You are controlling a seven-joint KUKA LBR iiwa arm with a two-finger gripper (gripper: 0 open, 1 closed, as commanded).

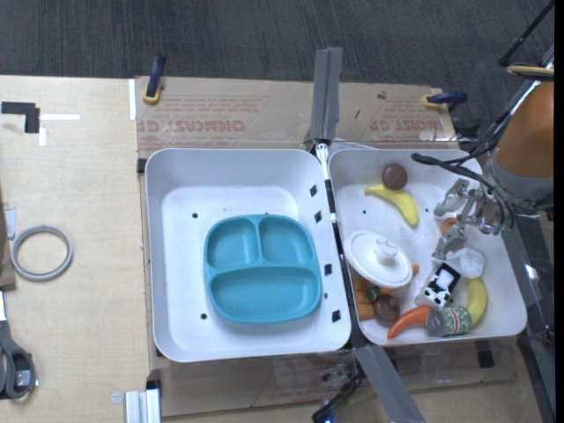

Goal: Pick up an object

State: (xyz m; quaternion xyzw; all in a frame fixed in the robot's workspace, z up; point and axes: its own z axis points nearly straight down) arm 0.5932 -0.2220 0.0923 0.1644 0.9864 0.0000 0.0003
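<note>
At the near edge of the right bin (515,329), a tight cluster: can (449,321), orange pepper (407,321), yellow fruit (477,300), black-and-white toy (440,282), touching or nearly so. Could easily nudge a neighbour there, or close on two at once. Just beyond, white lidded dish (379,258); smooth dome, likely to slip. Farther back, gripper (467,211) over the bin's right side; parted or closed, cannot tell; nothing seen held. Nearest candidate: small orange piece (450,227), just beside it, nearer the camera. Farthest, banana (397,203) and brown ball (395,176), apart from it.
</note>
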